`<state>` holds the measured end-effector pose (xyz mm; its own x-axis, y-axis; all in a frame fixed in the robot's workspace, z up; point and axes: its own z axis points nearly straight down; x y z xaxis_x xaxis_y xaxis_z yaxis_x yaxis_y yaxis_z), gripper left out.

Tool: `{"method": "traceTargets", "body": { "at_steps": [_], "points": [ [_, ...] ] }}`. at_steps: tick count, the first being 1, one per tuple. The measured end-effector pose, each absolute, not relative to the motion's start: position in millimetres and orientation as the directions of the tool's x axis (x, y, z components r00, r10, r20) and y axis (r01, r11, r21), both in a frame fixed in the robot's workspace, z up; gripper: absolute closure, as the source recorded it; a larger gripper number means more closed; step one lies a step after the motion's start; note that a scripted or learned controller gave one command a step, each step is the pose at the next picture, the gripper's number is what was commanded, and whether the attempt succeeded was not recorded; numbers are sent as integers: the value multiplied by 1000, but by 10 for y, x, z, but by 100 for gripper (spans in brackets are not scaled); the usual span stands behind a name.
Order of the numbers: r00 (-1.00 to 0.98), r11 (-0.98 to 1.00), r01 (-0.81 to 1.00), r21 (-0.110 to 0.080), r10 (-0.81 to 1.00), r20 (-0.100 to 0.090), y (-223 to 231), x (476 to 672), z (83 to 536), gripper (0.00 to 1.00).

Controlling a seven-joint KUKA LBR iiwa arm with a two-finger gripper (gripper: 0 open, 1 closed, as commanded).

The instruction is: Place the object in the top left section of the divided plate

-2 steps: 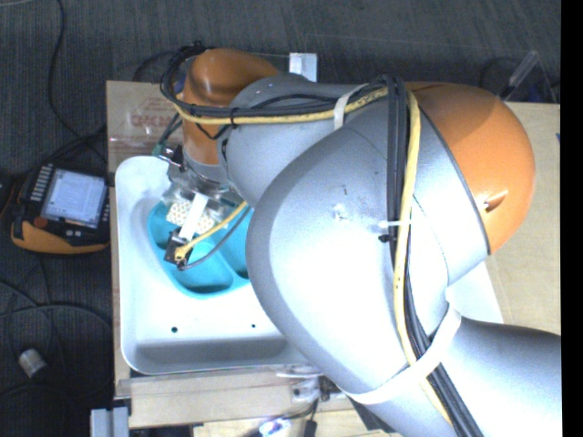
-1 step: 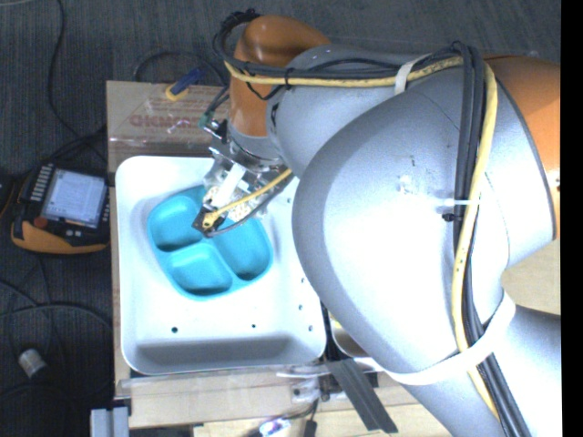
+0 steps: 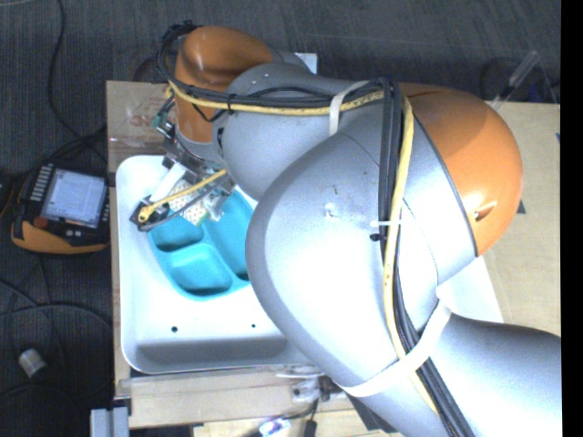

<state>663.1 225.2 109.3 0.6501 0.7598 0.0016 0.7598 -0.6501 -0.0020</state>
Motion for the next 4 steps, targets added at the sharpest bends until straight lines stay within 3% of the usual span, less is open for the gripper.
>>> {"method": "traceTargets", "body": {
  "at_steps": [1, 2, 3, 4],
  "points": [
    [956, -956, 292, 0, 292, -4, 2225, 6455, 2048, 100],
    [944, -944, 329, 1, 329, -5, 1821, 6084, 2792, 100],
    [887, -887, 462, 6, 462, 14, 2282, 6516, 1154, 100],
    [955, -955, 297, 0, 297, -4, 2319, 6444, 1700, 100]
  ]
}}
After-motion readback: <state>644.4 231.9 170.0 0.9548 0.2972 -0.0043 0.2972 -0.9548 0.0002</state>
